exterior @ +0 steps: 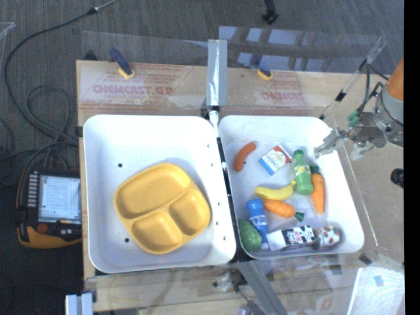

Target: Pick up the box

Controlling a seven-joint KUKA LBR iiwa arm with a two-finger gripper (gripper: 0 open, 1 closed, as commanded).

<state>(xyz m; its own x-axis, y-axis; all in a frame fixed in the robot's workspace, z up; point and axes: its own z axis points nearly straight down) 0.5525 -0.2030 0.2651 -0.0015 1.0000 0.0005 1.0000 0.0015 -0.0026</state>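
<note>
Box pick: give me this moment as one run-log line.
phase: approach | gripper: above right bin's far-right corner | box: lying in right bin, unheld | beside box: sausage, green bottle

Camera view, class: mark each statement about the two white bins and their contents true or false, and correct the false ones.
1. The yellow tray lies in the left bin. True.
2. The small box sits in the left bin. False: it lies in the right bin, near the sausage.
3. The tool is gripping the box. False: it hovers by the right bin's upper right corner, apart from the box.
4. A banana lies in the right bin. True.
5. The yellow tray has one compartment. False: it has three.
</note>
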